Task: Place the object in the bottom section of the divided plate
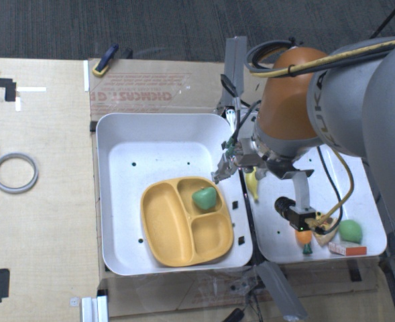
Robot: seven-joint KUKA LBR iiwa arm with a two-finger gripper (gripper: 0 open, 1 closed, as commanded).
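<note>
While a green object [205, 197] sits in the yellow plate [167, 230], I cannot tell the gripper's [225, 168] state.

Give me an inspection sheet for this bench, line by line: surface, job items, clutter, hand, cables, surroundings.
Surface: two white bins side by side, left bin and right bin, on a wooden bench.
Job's things: yellow divided plate in the left bin; a green object sits in its upper right section.
Clutter: in the right bin, a yellow item, a carrot-like toy, a green ball-like item, a small red-and-white box.
Hand: hand over the divider between the bins; finger state not readable.
Cables: black cables loop off the arm.
Surroundings: tape roll, cardboard, blue-yellow tool.
</note>
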